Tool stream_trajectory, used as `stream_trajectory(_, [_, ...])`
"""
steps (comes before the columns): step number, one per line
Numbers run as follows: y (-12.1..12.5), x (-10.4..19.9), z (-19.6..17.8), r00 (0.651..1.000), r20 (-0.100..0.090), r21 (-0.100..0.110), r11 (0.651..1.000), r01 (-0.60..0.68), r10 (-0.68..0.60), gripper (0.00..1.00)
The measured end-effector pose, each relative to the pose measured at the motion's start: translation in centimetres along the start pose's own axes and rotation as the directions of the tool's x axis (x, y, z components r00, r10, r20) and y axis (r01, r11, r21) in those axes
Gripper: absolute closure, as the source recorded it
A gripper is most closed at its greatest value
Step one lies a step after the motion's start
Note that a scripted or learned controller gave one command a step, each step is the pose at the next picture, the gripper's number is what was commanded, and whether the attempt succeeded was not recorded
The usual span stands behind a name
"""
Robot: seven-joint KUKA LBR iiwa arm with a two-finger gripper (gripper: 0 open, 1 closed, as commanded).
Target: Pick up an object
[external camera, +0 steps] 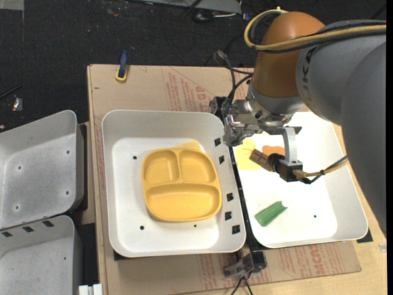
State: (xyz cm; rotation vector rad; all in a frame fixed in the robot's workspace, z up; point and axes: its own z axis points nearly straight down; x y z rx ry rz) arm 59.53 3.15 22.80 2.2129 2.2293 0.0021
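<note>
**Four pickable things, tool at the bin divider**

Upper left of the frame, a blue-and-yellow clip lies on the cardboard-covered surface, outside both bins. Centre-left, the left bin holds a yellow divided plate, lying flat and face up. It looks like stiff, light plastic, but it is broad and low with smooth walls. A hold would probably have to straddle the raised rim or one of the inner ridges, and the plate could tip once lifted.

Just right of centre, the tool hangs over the upper left corner of the right bin, close to the wall the two bins share. Whether it is spread or pressed together I cannot tell, since the wrist hides it.

Just below and right of it lie a pale yellow piece and, beside that, an orange piece. Both are partly covered by the robot, so their shape is unclear. Lower in that bin, well apart from them, a green block lies at a slant on bare floor. It looks small, rigid and light, and seems the easiest pick. The hold should close across its short sides near the middle, with the tool turned to match the slant.
</note>
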Motion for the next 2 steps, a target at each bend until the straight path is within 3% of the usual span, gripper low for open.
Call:
stream_trajectory(1, [1.07,6.35,-0.3,1.0,-0.002,-0.001,1.0,0.002,-0.002,1.0])
stream_trajectory(2, [1.04,5.88,-0.27,1.0,0.001,0.001,1.0,-0.004,0.004,0.0])
